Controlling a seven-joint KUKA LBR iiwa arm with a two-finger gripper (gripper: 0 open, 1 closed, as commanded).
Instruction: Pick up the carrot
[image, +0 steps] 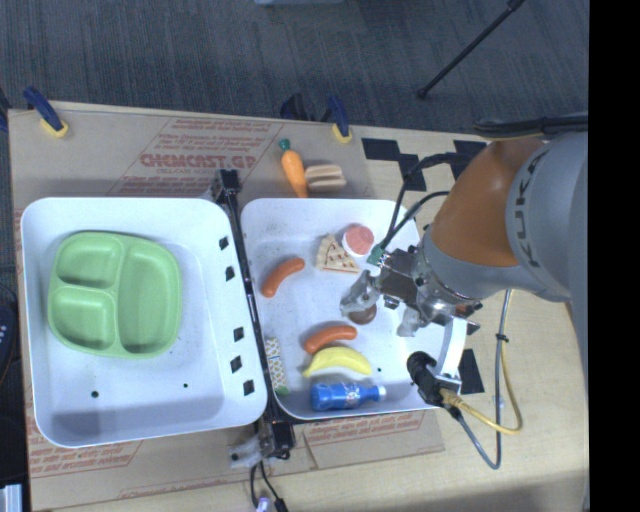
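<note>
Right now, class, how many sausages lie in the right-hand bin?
2. One sausage lies near the bin's left wall, apart from the rest. The other sausage lies just above the banana. The arm may hide more.

Orange carrot (293, 171) outside, behind bins

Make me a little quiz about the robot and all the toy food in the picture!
1. True or false: the carrot lies inside the right bin.
2. Which bin holds the green divided plate? A) left bin B) right bin
3. Fill in: the blue bottle lies just below the yellow ______.

Key
1. False. It lies on the cardboard past the bin's far rim, next to a small sandwich.
2. A.
3. Banana.
</note>
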